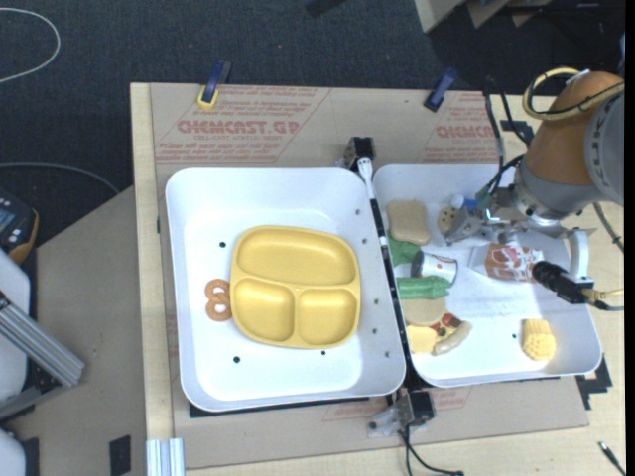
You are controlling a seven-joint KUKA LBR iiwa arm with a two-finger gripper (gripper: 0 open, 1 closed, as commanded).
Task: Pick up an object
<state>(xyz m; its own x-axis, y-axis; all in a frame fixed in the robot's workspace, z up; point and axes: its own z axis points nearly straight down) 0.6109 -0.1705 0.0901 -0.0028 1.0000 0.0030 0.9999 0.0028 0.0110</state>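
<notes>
My gripper hangs low over the back middle of the right bin, on the grey arm that reaches in from the right. Just left of it lies a tan bread slice. To its right and a little nearer is a red and white meat piece. Nearer the front are a small white cup, a green pea pod, a hot dog with cheese and a yellow corn piece. I see nothing held in the gripper.
The left bin holds a yellow divided tray with an orange pretzel beside its left edge. A black cable connector sticks out over the right bin near the meat piece. Clamps sit at the board's back edge.
</notes>
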